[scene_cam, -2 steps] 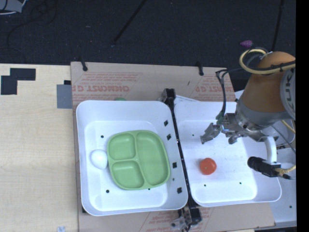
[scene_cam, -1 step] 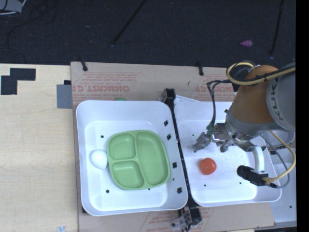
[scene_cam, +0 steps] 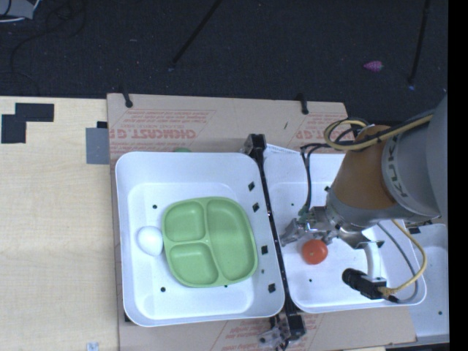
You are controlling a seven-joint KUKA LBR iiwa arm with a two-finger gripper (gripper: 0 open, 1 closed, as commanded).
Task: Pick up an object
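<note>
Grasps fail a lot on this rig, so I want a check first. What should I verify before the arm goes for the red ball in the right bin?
1. Target visible: the red ball lies uncovered on the floor of the right bin. Ok.
2. Arm over the correct bin: the gripper is above the right bin, close to the ball. Ok.
3. Gripper centred on the ball: it sits up and left of the ball in the view. Not ok.
4. Gripper height above the ball: cannot tell.
5. Other things out of the way: the green plate and white ball are in the left bin. Ok.
</note>
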